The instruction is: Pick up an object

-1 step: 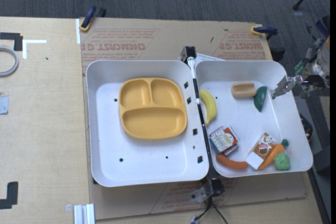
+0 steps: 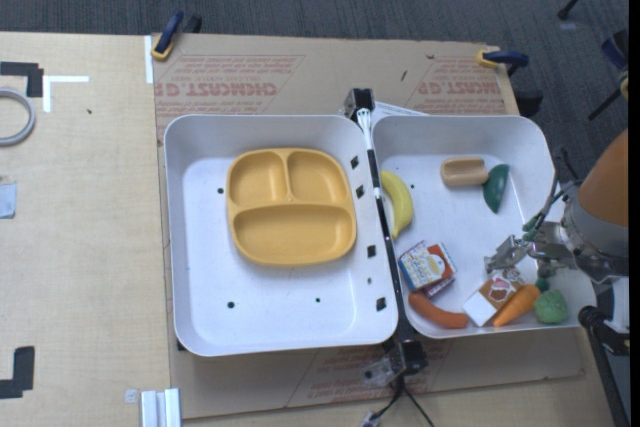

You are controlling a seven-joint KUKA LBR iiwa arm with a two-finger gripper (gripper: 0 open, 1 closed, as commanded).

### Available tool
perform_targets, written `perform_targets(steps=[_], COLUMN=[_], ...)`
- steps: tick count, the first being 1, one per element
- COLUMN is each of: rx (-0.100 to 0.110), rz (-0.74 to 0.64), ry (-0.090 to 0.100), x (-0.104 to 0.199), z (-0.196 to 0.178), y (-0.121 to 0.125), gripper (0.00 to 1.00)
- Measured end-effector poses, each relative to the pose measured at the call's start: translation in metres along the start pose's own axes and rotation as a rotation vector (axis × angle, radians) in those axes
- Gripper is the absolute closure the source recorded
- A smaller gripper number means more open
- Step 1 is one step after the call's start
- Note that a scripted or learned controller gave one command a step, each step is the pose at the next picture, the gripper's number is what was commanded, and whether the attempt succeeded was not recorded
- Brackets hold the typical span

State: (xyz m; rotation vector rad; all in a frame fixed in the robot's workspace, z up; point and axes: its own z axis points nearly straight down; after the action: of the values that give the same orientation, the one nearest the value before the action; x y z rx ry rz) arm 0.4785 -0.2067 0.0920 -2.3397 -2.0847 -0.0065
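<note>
The carrot [image 2: 516,306] lies at the near edge of the right bin [image 2: 470,130], just below the gripper [image 2: 512,255]. Whether that gripper is released or clenched cannot be told; its metal tip is a small tangle against the white floor, and nothing is seen held in it.

Working outward from the tip: directly under it sits a small orange-and-white packet [image 2: 492,298], touching the carrot on the carrot's left. The carrot's long axis runs on a slant, pointed end toward the near-left, thick end up toward the arm's side. Just right of it is a green lump [image 2: 551,307], perhaps broccoli. To the left of the tip lie a small printed carton [image 2: 427,266] and, nearer the camera, a sausage [image 2: 437,314] lying almost level. Farther left is a banana [image 2: 397,202] along the wall between the 2 bins. Beyond the tip, away from the camera, are a tan roll [image 2: 463,172] and a dark green piece [image 2: 495,188]. The left bin [image 2: 200,315] holds a yellow divided plate [image 2: 291,206].

The step looks like the descent onto a target, probably the packet or carrot. Next, the tip should straddle 1 item across its short width, clear of its touching neighbour.
</note>
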Motion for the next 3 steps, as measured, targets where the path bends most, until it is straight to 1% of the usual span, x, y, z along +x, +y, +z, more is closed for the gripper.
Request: perform_targets(steps=[1, 2, 3], rx=[-0.007, -0.002, -0.004], rz=[0.002, -0.312, -0.491], ry=[-0.005, -0.008, -0.011], x=[-0.001, 0.085, 0.108], z=[-0.01, 0.0, 0.0], y=[0.002, -0.007, -0.012], gripper=[1.0, 1.0, 1.0])
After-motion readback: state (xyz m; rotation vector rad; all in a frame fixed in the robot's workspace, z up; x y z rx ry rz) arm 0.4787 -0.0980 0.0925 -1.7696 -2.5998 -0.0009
